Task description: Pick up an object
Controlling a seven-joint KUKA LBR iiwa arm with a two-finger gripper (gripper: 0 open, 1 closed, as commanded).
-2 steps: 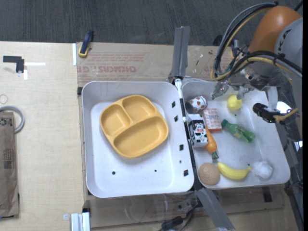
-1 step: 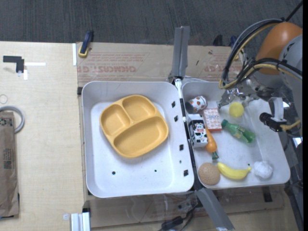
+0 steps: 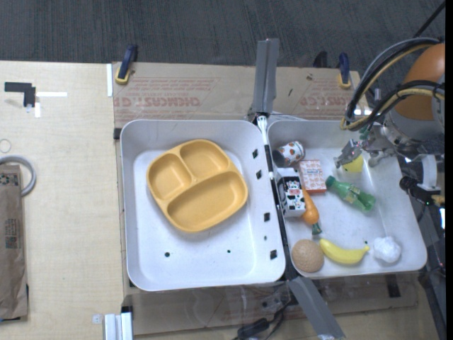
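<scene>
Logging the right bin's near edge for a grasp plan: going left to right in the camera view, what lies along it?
Round tan ball → yellow banana → crumpled white wad.

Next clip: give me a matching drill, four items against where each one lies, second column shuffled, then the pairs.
Items:
1. yellow divided plate
2. banana
3. green bottle
4. white crumpled ball

Places:
A. right bin, near right corner
B. left bin
C. right bin, middle, lying tilted
D. right bin, near edge, beside a tan round object

Pairs: 1-B, 2-D, 3-C, 4-A
</scene>
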